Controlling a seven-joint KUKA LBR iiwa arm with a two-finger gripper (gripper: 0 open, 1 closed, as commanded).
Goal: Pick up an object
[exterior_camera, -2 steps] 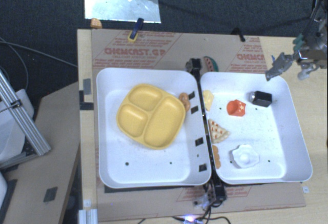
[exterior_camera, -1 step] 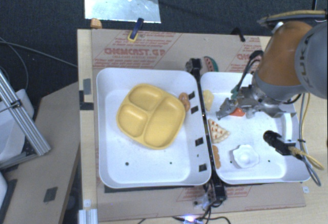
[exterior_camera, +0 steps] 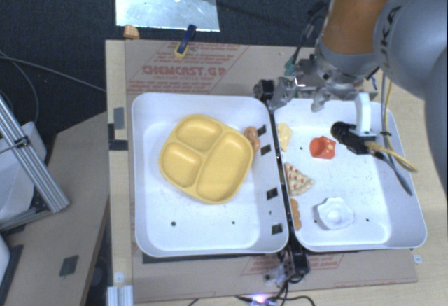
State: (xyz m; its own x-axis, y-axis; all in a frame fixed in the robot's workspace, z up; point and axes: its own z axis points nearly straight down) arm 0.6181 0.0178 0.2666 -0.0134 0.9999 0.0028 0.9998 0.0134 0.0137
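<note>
Bench (exterior_camera: 189, 68) with two white bins | gripper (exterior_camera: 304, 92) above far rim of right bin (exterior_camera: 399, 224), open or closed: cannot tell | nearest targets: wedge (exterior_camera: 283, 135), red piece (exterior_camera: 323, 148) | risk: wedge hugs bin wall, so a descent may clip the wall or miss.

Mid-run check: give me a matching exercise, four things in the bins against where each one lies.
Things:
1. yellow divided plate
2. red piece
3. waffle wedge
4. white fried egg

Places:
A. right bin, near half
B. left bin, middle
C. right bin, by its left rim
D. right bin, far half, mid-width

Pairs: 1-B, 2-D, 3-C, 4-A
</note>
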